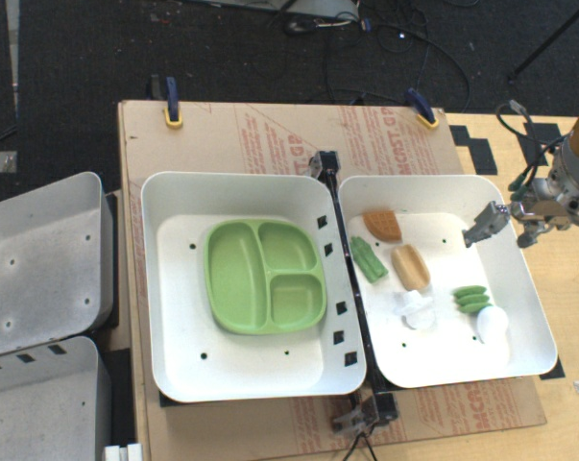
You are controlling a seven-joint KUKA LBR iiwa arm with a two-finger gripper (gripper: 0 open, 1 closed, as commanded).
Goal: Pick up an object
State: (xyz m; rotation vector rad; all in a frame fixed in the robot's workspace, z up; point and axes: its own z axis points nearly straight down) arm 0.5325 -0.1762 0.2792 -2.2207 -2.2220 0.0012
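Right bin (pixel 529 286) holds the loose pickables: brown piece (pixel 383 225), tan roll (pixel 411 267), green strip (pixel 370 258), green pods (pixel 470 299), two white bits (pixel 416 310). All scattered and apart, so easy single grabs. Left bin (pixel 174 257) has only a green divided plate (pixel 266 276), lying flat. Claw (pixel 505 221) sits over the right bin's upper right edge, nothing between it; can't tell if it's apart or together, touching no item
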